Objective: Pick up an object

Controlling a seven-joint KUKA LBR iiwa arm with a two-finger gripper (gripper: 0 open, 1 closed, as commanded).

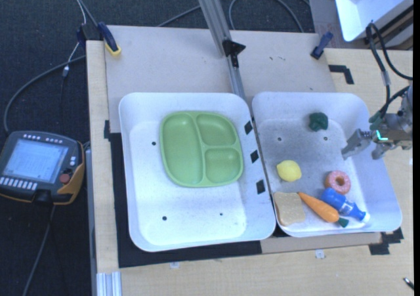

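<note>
The right bin (367, 107) holds several toy foods. A dark green lump (319, 121) lies near the back, and a yellow lemon (289, 170) sits at the left. A pink donut (338, 182), an orange carrot (317, 207), a blue bottle (352, 209) and a slice of bread (290, 209) crowd the front. My gripper (365, 148) hangs over the bin's right side, open, with nothing between its fingers. It is right of the lemon and above the donut in the view, apart from both.
The left bin (141, 222) carries a green divided plate (201, 148). A metal pole (216, 19) slants down to the gap between the bins. A teach pendant (39, 167) lies on the floor at the left. Cables hang at the upper right.
</note>
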